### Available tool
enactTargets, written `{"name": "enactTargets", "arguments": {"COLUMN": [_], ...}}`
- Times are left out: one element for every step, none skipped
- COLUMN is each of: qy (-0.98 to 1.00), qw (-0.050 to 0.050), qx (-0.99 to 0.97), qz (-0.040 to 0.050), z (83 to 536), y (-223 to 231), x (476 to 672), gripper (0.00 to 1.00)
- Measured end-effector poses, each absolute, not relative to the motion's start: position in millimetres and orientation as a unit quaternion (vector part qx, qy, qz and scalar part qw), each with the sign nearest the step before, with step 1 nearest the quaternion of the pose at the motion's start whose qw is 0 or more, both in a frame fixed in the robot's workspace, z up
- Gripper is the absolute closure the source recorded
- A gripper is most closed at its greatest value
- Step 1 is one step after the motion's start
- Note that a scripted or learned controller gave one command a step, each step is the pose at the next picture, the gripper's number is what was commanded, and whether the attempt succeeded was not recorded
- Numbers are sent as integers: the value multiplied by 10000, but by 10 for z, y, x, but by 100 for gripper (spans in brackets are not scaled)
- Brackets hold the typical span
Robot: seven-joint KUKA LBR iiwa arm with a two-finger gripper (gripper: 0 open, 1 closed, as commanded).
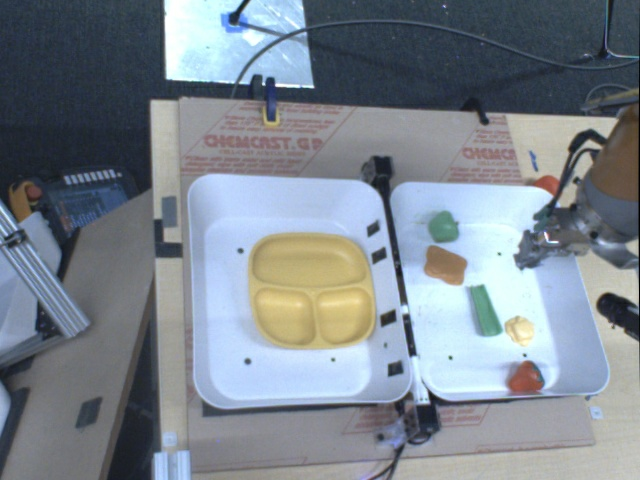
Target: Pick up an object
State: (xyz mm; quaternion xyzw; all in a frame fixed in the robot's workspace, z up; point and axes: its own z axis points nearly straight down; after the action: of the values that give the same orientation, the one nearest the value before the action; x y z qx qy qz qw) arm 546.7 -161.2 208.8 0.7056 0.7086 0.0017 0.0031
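Both bins [300,193] are moulded in smooth, glossy white plastic; the yellow tray [306,288] is finished matt (also plastic); the worktop [330,133] is lined with cardboard.

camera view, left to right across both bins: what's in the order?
Yellow divided tray in the left bin → in the right bin: orange-brown piece, green stick, pale yellow piece, gripper. The round green item overlaps the orange-brown piece's span, so it's left unordered.

Yellow divided plate [305,290] in the left bin [215,268]; beyond the bench, perhaps a foil sheet [235,28].
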Motion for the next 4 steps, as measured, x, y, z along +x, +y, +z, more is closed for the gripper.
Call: {"name": "enactTargets", "arguments": {"qy": [7088,7105,7108,7103], "qw": [37,15,1,7], "qx": [7054,7037,7034,7038], "qz": [19,20,12,16], "z": [2733,2771,2590,2567], "y": [-1636,-1130,-572,-129], "x": [5486,5687,5879,6072], "gripper": [100,100,100,100]}}
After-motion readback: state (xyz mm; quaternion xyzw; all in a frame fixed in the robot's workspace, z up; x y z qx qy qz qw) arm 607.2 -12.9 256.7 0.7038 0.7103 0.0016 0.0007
